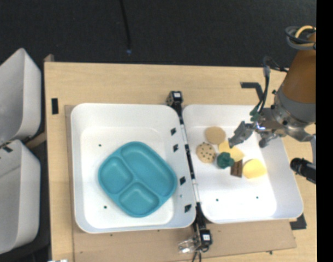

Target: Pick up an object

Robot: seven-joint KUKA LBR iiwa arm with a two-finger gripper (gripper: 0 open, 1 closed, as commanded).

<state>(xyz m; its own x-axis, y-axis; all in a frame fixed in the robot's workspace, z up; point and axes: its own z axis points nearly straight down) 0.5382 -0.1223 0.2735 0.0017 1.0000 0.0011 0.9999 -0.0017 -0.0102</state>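
Note:
In the right bin [265, 206] lies a cluster of toy food: a tan round piece [214, 134], a speckled cookie [206, 152], a dark green piece [225, 160], a pale yellow block [235, 151], a brown piece [237, 170] and a yellow lemon-like piece [254, 168]. My gripper [251, 136] hangs over the bin's upper right part, just right of and above the cluster. Its fingers [240, 133] are spread apart with nothing between them.
The left bin [87, 124] holds a teal divided plate [136, 178]. A black divider with clips [184, 146] runs between the bins. The grey and orange arm [300, 86] comes in from the right. White objects [13, 97] stand beyond the bench's left edge.

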